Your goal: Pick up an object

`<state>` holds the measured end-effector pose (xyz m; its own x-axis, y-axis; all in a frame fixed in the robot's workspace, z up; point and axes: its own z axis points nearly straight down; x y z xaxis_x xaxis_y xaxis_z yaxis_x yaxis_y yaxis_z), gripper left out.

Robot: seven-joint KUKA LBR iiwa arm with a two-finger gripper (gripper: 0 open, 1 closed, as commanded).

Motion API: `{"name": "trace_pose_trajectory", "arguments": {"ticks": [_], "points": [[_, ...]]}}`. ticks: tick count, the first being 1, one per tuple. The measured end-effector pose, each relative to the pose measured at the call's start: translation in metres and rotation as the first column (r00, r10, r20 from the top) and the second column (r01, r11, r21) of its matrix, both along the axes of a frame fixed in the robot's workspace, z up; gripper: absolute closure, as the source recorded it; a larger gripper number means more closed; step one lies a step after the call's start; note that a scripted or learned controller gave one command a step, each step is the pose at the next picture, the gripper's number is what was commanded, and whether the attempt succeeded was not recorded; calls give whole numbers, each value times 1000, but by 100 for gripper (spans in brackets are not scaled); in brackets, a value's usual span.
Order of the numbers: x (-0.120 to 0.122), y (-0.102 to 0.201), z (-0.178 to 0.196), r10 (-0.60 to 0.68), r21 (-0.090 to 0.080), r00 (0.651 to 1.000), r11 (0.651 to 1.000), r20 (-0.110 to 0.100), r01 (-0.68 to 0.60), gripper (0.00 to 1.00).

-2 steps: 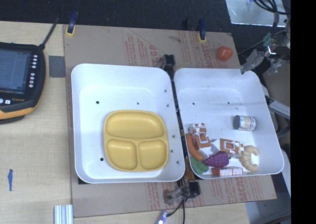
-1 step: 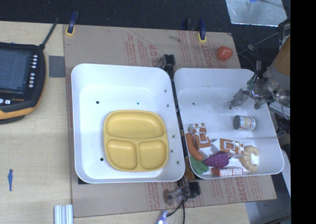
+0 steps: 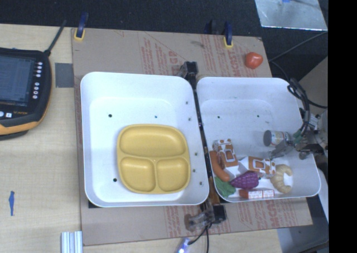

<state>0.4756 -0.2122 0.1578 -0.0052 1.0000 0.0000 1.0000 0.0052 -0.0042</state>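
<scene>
Left of the gripper (image 3: 287, 144) lie toys (image 3: 248, 178); nothing lifted yet; grip state unclear.

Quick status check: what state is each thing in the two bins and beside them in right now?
Yellow tray: upright, compartments bare, in left bin.
Toy food pile: heaped in right bin, front corner.
Gripper: low over right bin, near pile.
Red ball: outside bins, on cardboard.

Yellow tray (image 3: 153, 158) in white bin (image 3: 100, 95); purple grapes (image 3: 244, 180) (red tomato (image 3: 254, 60) outside).
</scene>
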Motion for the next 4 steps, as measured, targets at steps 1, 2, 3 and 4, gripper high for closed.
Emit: {"name": "trace_pose_trajectory", "arguments": {"ticks": [1, 2, 3, 4], "points": [[85, 25, -67, 2, 0, 1000, 1000, 0, -2, 0], [143, 11, -66, -2, 0, 1000, 1000, 3, 2, 0], [106, 0, -66, -1, 0, 1000, 1000, 0, 1, 0], [106, 0, -56, 1, 0, 1000, 1000, -1, -1, 100]]}}
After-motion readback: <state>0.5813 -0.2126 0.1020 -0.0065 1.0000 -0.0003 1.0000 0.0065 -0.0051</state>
